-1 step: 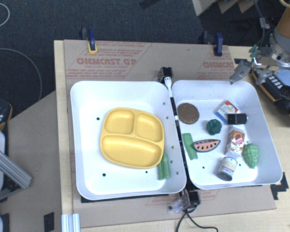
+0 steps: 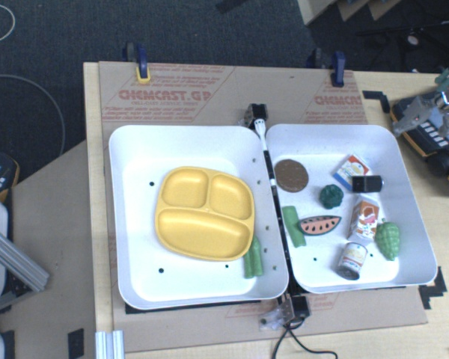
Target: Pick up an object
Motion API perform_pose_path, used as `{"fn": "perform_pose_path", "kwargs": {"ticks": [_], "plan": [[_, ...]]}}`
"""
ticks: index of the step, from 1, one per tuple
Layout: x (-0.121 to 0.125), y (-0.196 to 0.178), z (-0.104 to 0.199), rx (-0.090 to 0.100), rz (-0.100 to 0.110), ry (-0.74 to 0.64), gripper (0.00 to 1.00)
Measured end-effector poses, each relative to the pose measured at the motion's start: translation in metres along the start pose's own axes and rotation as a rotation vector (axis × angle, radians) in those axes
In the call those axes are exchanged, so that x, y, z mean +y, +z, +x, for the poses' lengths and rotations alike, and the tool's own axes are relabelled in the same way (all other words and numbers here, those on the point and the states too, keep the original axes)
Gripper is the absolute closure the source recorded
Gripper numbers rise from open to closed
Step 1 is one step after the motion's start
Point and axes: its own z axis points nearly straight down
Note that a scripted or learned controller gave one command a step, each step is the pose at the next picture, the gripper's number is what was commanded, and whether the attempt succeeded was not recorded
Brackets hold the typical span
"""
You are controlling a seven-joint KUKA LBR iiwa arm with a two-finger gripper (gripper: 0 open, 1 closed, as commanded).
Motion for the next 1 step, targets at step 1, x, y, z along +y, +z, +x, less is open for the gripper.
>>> {"fn": "perform_pose_path", "kwargs": {"ticks": [1], "plan": [[-0.059,-0.0002,-0.0101,0.003,0.008,0.0,0.0]]}}
